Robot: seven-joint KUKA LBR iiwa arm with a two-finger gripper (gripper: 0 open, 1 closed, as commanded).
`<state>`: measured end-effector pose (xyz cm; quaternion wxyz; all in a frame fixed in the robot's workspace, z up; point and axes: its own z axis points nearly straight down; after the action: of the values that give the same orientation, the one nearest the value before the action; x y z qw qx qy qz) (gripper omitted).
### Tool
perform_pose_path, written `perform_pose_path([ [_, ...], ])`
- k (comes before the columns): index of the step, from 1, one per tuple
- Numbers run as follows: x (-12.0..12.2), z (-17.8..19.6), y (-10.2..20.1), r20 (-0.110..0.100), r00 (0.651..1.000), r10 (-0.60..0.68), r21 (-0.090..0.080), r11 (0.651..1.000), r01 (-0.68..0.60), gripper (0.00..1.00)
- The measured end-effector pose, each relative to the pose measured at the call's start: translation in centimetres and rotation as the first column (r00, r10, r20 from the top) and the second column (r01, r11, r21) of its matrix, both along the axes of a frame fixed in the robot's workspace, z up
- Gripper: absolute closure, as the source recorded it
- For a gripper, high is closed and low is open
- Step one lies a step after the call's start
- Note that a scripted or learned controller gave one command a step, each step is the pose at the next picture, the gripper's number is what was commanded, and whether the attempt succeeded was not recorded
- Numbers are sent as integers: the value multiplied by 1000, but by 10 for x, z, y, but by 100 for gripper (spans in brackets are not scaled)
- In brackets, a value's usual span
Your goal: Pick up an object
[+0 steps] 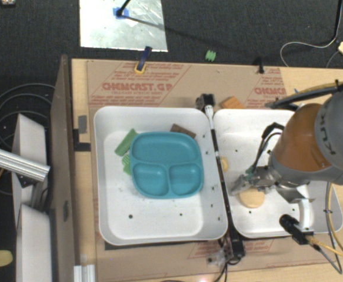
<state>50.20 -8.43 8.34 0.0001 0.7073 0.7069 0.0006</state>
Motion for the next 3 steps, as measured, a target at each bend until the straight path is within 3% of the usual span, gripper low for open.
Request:
perform_pose_path([
  [1, -16, 1, -12, -1, 1000, 0, 0, 1000, 0, 0],
  [2, -16, 8, -50, 1, 1000, -1, -3, 1000, 1, 0],
  [3, -15, 18, -47, 2, 1000, 2, 0, 1000, -2, 100],
])
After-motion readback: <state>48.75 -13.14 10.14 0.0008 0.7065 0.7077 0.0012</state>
